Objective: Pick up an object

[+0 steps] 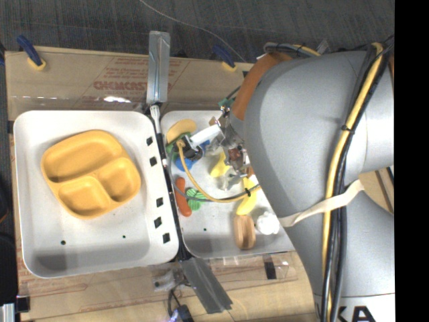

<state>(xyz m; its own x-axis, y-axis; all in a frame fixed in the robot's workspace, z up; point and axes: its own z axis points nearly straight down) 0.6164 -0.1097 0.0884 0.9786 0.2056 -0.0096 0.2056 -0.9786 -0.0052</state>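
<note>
My gripper [232, 161] is low inside the right bin [214, 247], near its middle, mostly covered by the big grey arm. Right beside it lies a small yellow piece [219, 168]; whether they touch is unclear. A banana [178, 130] lies in the bin's far left corner. An orange carrot [182, 197] with a green top rests along the left wall. Near the front are a brown bread roll [244, 232], a white item [267, 225] and another yellow item [247, 204].
The left bin [40, 253] holds a yellow divided plate [90, 173]. A metal divider [158, 66] runs between the bins. The arm covers the right bin's right side.
</note>
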